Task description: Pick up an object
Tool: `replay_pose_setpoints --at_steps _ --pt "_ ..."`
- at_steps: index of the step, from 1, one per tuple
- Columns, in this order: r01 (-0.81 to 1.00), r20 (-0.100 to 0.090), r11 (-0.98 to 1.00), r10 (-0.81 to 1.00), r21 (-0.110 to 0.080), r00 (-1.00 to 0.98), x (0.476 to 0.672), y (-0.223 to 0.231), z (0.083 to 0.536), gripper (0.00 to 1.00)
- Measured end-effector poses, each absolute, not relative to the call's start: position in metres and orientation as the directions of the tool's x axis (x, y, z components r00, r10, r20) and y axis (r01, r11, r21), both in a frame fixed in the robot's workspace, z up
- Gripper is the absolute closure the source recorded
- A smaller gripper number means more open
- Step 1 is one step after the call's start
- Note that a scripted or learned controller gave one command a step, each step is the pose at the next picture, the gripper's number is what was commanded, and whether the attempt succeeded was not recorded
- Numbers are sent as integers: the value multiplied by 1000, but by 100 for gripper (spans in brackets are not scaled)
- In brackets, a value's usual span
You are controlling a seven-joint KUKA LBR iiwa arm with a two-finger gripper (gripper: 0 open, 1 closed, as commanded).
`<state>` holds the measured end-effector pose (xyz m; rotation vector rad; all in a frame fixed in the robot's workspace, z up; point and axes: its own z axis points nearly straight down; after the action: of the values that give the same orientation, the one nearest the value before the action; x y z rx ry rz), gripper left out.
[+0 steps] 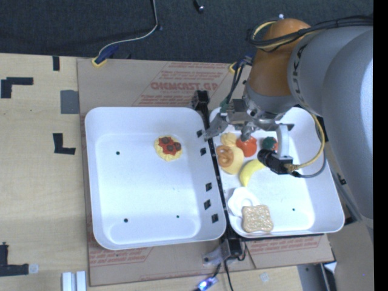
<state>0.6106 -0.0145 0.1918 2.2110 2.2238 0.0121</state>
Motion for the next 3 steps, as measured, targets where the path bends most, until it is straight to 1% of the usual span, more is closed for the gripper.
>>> replay_pose_setpoints --at_steps 1,2,3 --pt "1000 1 2 1000 -3 -2 598 1 184 0" --pt "1000 -13 -7 1000 8 7 616 58 157 0" --pt "1000 -21 -11 1000 16 12 610 61 152 0"
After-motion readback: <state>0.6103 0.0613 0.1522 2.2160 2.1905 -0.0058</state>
